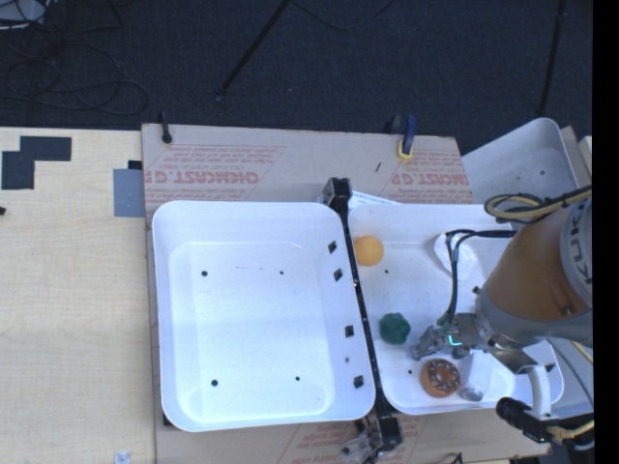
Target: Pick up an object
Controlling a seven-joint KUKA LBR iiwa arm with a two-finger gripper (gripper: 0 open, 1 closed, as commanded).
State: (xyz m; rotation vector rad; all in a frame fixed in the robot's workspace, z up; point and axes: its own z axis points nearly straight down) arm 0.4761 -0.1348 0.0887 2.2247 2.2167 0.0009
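My arm point(542, 269) reaches in from the right over the right bin point(406, 259), and its bulk hides much of that bin's right half. The left bin point(251, 249) sits beside it, the two touching along a black divider point(350, 298).

My gripper point(443, 340) hangs low over the near part of the right bin. I cannot tell how wide it stands; the slant and its own body mask that.

Three things lie in the right bin. The orange ball point(368, 250) sits near the far left corner, well apart from my gripper. The green lump point(394, 329) lies just beside it, to the left. The brown disc point(441, 377) lies just beside it on the near side.

My worry is that I sit between two targets: coming straight down could land on bare floor. A ball or lump could also roll off if nudged, and the disc lies close to the near wall, where a finger might strike the rim.
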